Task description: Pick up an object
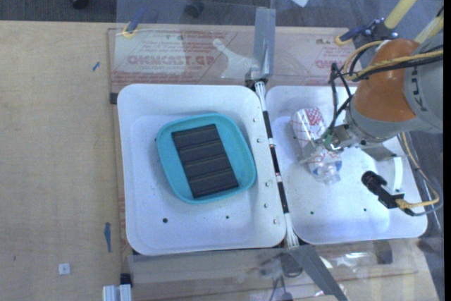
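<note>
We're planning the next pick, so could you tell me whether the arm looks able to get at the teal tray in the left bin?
Probably yes: the teal tray lies uncovered, with nothing between it and the gripper.

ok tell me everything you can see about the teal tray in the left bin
The teal tray is a shallow rounded-square dish, plastic by its look, lying flat in the left bin, turned slightly off the bin's edges. A dark ribbed block with four bands lies inside it. It rests near the bin's middle, apart from the walls. The gripper is over the other bin.

tray [243, 151] in left bin [134, 173]; packet [308, 125] in right bin [352, 222]
</note>
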You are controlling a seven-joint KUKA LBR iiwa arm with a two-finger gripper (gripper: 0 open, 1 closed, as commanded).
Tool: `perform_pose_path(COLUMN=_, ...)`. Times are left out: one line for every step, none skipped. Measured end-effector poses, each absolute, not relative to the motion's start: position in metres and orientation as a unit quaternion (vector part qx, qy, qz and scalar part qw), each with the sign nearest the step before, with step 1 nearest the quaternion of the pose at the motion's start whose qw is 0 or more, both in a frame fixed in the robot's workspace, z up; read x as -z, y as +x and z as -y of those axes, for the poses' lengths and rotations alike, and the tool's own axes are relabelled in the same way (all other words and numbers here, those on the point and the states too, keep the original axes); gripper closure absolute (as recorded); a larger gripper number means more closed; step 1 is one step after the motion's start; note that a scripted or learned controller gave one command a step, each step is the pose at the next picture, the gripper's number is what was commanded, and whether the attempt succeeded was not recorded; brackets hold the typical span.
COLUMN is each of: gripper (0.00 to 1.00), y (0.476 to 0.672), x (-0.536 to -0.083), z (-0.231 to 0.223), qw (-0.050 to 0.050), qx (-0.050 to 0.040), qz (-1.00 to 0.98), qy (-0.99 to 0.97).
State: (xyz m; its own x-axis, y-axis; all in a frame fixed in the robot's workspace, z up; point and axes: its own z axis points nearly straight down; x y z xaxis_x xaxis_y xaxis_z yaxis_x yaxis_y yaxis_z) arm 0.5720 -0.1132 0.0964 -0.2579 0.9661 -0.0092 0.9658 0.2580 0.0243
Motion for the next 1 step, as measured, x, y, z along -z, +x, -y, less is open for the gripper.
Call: perform_pose_path(gripper=0.0, y=0.5549, x=-0.0965, z=0.1099, qw=0.013, qx=-0.007, qz=-0.789, qy=0.614)
